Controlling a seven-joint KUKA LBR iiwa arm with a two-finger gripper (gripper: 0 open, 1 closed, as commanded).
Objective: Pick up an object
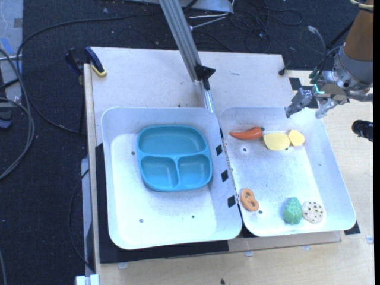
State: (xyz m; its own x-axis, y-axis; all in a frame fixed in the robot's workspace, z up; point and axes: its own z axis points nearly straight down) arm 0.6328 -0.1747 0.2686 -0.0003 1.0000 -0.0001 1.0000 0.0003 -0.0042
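Right bin (332,177): open gripper (307,107) above (nothing held)

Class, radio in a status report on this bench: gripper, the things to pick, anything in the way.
Gripper open, above right bin's far corner, holding nothing. Carrot, two yellow pieces nearest. Nothing in the way.

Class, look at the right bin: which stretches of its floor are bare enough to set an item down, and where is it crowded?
Bare: the middle of the right bin, between the yellow pieces and the pretzel. Crowded: the far edge, with the carrot, and the near corner, with the green lump and cookie.
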